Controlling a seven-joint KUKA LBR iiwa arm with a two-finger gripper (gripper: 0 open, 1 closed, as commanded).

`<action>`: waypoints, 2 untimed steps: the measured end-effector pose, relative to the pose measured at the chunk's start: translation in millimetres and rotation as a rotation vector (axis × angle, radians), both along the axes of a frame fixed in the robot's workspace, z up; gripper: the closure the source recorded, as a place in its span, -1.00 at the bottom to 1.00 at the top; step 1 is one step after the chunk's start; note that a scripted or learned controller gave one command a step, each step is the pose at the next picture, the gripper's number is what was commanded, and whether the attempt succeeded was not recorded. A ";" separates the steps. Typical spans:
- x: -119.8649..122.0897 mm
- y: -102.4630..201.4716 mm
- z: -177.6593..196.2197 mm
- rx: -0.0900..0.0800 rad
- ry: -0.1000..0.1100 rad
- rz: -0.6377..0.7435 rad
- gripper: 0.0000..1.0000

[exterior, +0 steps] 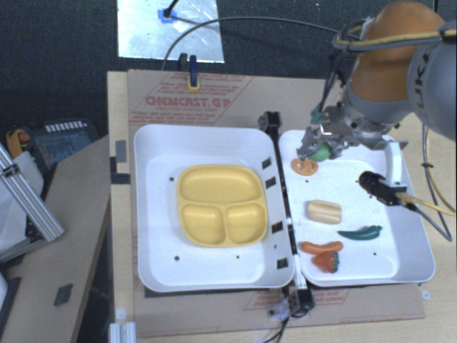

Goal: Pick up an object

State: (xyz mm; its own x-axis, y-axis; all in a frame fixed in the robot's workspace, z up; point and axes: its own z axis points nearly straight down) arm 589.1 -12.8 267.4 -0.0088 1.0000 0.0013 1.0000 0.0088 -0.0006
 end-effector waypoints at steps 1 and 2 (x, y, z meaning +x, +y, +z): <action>-23.0 51.7 -0.6 0.000 0.000 0.000 1.00; -41.4 98.0 -23.7 0.001 0.001 0.000 1.00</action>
